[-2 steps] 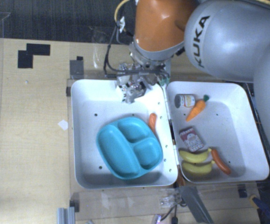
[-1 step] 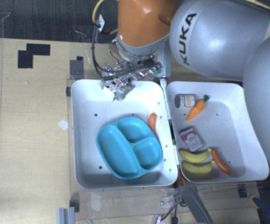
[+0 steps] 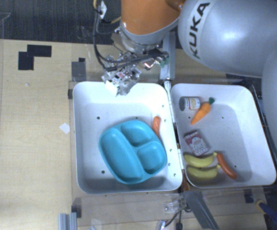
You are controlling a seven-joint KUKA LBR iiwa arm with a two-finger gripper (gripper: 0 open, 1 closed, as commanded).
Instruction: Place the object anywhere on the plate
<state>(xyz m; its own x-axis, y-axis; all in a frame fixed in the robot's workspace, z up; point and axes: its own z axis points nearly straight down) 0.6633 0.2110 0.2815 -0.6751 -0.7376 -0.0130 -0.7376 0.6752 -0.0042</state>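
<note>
A light blue plate (image 3: pixel 132 151) with three compartments lies in the left bin (image 3: pixel 88 143). A small orange piece (image 3: pixel 156 125) rests on the bin floor against the plate's upper right rim. My gripper (image 3: pixel 122 84) hangs over the far edge of the left bin, well above and behind the plate. Nothing shows between its tips. The right bin (image 3: pixel 253 128) holds a carrot (image 3: pixel 201 111), a small can (image 3: pixel 190 103), a dark red packet (image 3: pixel 196 143), two bananas (image 3: pixel 201 166) and an orange sausage-like piece (image 3: pixel 225 166).
The grey arm with its orange band (image 3: pixel 150 6) fills the top of the view and overhangs the right bin's far corner. A wall (image 3: pixel 173 128) divides the two bins. Light wooden bench (image 3: pixel 28 143) stretches to the left.
</note>
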